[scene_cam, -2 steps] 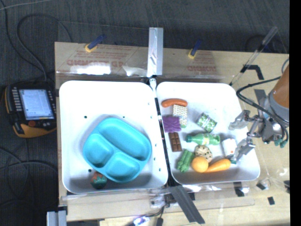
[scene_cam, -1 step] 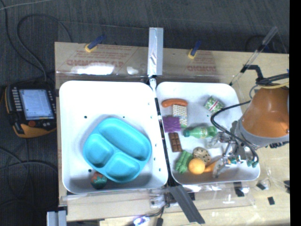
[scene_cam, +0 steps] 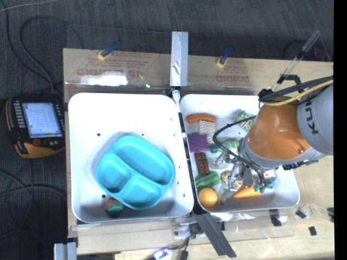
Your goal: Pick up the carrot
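White bins sit side by side on the bench, the left bin holding a blue divided plate, the right bin crowded with toy food, as I reach in with my grey arm and orange band. My claw hangs low by the near wall, just above the carrot, which lies beside a yellow-orange ball; whether the claw is spread or closed, I cannot tell. Packed this tightly, I judge a grasp could slide off the tapered carrot or catch a neighbouring toy instead.
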Controlling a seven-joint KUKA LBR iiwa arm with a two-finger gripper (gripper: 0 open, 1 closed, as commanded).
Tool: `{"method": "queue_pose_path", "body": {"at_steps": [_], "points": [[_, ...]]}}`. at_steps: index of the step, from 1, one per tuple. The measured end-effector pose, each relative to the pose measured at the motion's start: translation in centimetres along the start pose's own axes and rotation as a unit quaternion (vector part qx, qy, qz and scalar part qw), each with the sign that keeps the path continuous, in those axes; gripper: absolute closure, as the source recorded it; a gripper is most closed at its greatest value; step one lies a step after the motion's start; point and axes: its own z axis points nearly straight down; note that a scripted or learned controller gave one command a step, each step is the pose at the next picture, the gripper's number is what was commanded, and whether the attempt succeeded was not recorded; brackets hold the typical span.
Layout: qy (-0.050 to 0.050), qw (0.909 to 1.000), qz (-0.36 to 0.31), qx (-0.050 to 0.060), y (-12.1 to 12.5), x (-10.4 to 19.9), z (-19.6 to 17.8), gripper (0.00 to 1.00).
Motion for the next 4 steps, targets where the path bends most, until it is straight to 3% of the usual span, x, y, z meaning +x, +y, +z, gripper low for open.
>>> {"method": "queue_pose_path", "body": {"at_steps": [1,2,3,4], "points": [[0.008,0.9945,-0.104,-0.001,-7.0,-7.0,-2.7,0.0],[0.006,0.962,-0.273,-0.003,-12.1,-2.0,-18.6,0.0],[0.006,0.9795,-0.201,-0.003,-12.0,-2.8,-23.8,0.0],[0.008,0.968,-0.251,-0.005,-9.1,-2.1,-8.2,0.0]]}}
